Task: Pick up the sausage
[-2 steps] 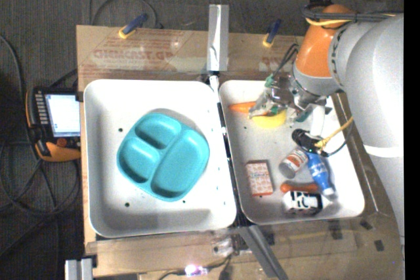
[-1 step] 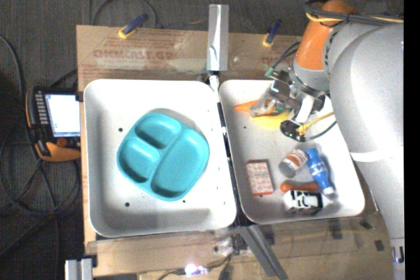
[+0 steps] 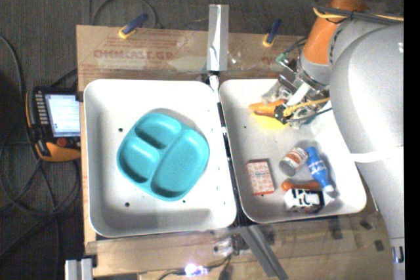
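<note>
- Where the arm comes in from your right, you see the gripper [image 3: 293, 103] low over the back part of the right bin [image 3: 244, 160], close to that bin's far wall; whether it is spread or pressed together you cannot tell, since wires and metal parts crowd it.
- You find an orange carrot [image 3: 264, 108] just to the left of the gripper, lying across the bin floor; its near end looks to touch the gripper, though you cannot be sure.
- You see the sausage [image 3: 302, 185], a short reddish-orange piece, toward the front of the right bin, well apart from the gripper; it lies flat, right above a black and white toy [image 3: 303, 199] and below a small can [image 3: 294, 159].
- A blue bottle [image 3: 319, 170] lies tilted just beside the can, its white cap near the sausage's right end; a small flat box [image 3: 260, 178] sits to the left of them.
- In the left bin [image 3: 98, 160] you see a teal divided plate [image 3: 164, 155], tilted, near the middle.
</note>
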Robot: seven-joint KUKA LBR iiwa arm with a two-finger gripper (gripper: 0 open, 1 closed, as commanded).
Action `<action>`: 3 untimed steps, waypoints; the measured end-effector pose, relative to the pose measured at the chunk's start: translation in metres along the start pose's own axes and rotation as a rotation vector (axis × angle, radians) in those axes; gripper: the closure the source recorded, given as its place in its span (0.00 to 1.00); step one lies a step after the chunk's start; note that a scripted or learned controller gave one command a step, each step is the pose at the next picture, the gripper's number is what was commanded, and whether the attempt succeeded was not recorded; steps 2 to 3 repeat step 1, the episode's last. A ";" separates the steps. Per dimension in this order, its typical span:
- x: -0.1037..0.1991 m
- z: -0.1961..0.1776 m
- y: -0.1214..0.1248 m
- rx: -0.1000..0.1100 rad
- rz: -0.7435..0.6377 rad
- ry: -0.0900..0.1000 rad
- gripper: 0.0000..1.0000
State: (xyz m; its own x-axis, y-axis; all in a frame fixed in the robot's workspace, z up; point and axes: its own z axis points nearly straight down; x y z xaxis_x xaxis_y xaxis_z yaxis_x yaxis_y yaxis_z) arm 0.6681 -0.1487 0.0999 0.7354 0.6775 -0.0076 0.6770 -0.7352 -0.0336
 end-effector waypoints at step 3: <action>0.001 -0.015 0.004 -0.026 0.003 0.005 1.00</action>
